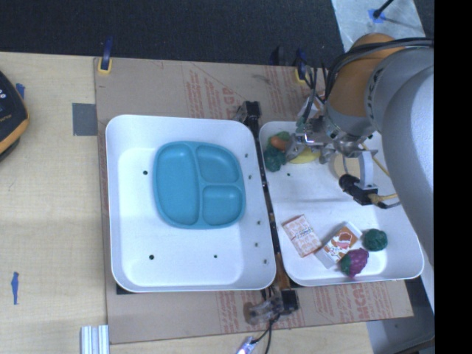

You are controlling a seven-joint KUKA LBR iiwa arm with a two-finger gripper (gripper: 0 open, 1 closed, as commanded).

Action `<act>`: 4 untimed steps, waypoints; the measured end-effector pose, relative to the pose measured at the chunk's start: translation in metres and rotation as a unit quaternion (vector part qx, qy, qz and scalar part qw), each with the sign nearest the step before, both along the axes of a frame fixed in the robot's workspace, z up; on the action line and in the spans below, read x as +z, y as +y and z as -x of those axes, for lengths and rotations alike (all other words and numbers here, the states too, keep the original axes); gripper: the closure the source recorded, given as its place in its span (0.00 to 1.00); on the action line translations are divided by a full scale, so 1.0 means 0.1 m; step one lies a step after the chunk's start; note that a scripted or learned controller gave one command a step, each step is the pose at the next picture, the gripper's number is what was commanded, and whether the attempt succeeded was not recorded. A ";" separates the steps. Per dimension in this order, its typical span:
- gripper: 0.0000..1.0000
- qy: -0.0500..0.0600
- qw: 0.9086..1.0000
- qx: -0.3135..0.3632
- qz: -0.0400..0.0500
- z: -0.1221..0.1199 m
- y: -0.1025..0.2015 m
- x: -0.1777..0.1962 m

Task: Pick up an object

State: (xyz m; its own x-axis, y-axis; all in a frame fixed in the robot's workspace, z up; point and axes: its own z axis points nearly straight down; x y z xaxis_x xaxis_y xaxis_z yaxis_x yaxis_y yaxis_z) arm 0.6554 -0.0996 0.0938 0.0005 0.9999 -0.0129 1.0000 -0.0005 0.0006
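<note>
A yellow toy [304, 155] lies at the far end of the right bin [317, 190], right under the tool [308, 140], with an orange thing [279, 141] and a green thing [273, 161] just beside it. I cannot tell if the tool is grabbing anything. Nearer in that bin lie two small boxes [301, 235], a purple toy [354, 261] and a green ball [375, 239], and the left bin [133, 264] on the tabletop [44, 220] holds a blue plate [198, 184]

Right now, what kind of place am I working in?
Probably a robotics lab bench: two white bins on taped cardboard, a blue divided plate, toy food, and a grey arm.
</note>
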 end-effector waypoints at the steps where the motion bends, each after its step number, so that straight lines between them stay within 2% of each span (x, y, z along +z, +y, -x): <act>1: 1.00 0.002 1.000 0.003 -0.003 0.00 0.03 0.10; 2: 1.00 0.002 1.000 0.006 -0.002 0.00 0.03 0.20; 3: 1.00 0.003 1.000 0.002 -0.006 0.67 -0.16 -0.03; 4: 1.00 0.000 1.000 0.002 -0.007 -0.02 0.31 0.99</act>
